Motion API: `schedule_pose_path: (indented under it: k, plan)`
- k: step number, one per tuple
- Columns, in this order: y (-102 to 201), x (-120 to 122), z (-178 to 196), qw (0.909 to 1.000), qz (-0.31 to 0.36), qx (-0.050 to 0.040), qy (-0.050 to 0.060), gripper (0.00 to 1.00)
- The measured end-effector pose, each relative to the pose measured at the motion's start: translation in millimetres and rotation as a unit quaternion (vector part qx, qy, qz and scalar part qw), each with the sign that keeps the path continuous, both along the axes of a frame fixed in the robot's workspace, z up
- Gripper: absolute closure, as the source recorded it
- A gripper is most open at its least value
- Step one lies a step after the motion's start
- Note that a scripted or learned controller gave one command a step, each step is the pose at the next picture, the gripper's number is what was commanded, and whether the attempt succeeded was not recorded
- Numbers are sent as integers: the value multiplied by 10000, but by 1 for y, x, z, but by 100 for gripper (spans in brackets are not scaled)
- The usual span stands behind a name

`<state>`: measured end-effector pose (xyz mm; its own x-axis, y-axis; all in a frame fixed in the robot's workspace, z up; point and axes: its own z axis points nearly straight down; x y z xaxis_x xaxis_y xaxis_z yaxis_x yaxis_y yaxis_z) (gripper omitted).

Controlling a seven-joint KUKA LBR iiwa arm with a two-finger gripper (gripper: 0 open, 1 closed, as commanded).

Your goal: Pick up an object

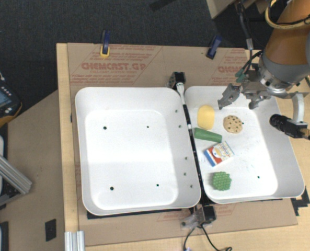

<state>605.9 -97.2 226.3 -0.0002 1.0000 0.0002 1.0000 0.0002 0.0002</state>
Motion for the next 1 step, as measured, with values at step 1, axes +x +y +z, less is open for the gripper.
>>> schedule_pose_path:
  k: [1]
  plan:
    - [29, -56, 320, 9999, 13, -12, -112, 0]
